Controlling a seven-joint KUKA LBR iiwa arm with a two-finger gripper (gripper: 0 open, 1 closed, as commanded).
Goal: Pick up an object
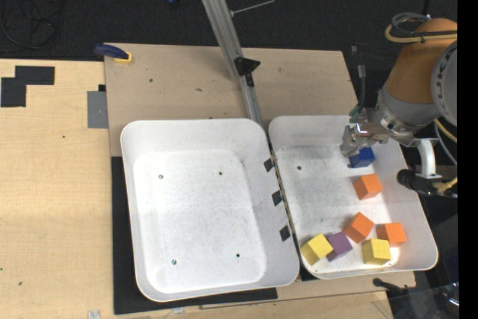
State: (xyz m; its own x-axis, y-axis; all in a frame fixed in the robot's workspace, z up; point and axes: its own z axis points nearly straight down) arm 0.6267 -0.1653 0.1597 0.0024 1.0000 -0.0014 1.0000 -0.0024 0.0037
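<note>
Hovering over the right bin (314, 138), my tool (357, 144) sits just above a blue block (363, 157); how wide it stands I cannot tell. Toward five o'clock lie an orange cube (367, 186), two more orange, two yellow, and one purple block (340, 243).

Slanted aluminium rail (224, 33) behind the bins, blue-handled clamp (112, 52) at bench edge, 2 black patches (26, 82) on wood
</note>
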